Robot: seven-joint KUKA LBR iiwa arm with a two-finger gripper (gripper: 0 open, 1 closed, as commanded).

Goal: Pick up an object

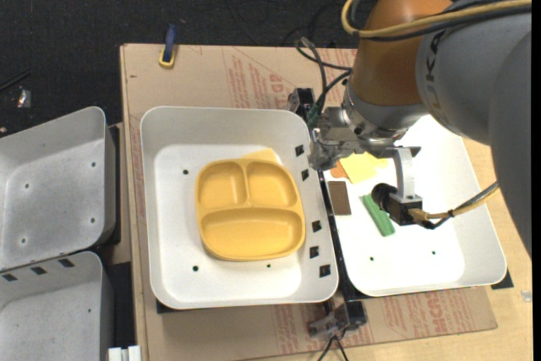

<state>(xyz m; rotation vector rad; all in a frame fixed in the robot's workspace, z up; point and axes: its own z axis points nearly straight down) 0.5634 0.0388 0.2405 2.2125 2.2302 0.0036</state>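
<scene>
The grey arm with its orange band reaches in from the right and hangs over the right bin (423,266). My gripper (331,150) is low at that bin's left rim, mostly covered by the wrist. Just beneath and to the right of it lies a flat yellow piece (360,168), partly hidden by the wrist. A small brown block (339,199) lies in front of the gripper, near the bin's left wall. A green bar (379,216) lies at a slant to the block's right. I see nothing between the fingers.
The left bin (169,258) holds a yellow divided tray (250,210) in its middle. Both bins rest on a cardboard sheet (220,72). A blue-and-yellow clip (168,46) lies at the sheet's far left corner. White lids (51,182) lie off to the left.
</scene>
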